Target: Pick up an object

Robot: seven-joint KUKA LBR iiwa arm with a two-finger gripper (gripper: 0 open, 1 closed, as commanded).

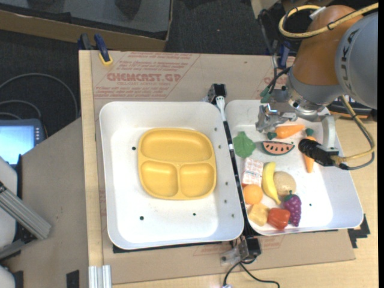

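Note:
My gripper (268, 120) hangs over the far end of the right bin (345, 212), reaching in from the right. Just to its right, very close to it, lies an orange toy carrot (291, 130); whether they touch I cannot tell. A watermelon slice (278, 147) lies just below, and a green leaf (243, 144) sits to the left. Nearer the front are a banana (270, 181), an orange (252, 194), purple grapes (292, 207), a red fruit (278, 218), a pale potato-like piece (284, 182) and a small printed packet (252, 171).
The left bin (117, 161) holds a yellow divided plate (177, 162). A second orange piece (309, 161) lies at the right side of the right bin. A yellow cube (258, 212) sits by the front rim. Brown cardboard lies under both bins.

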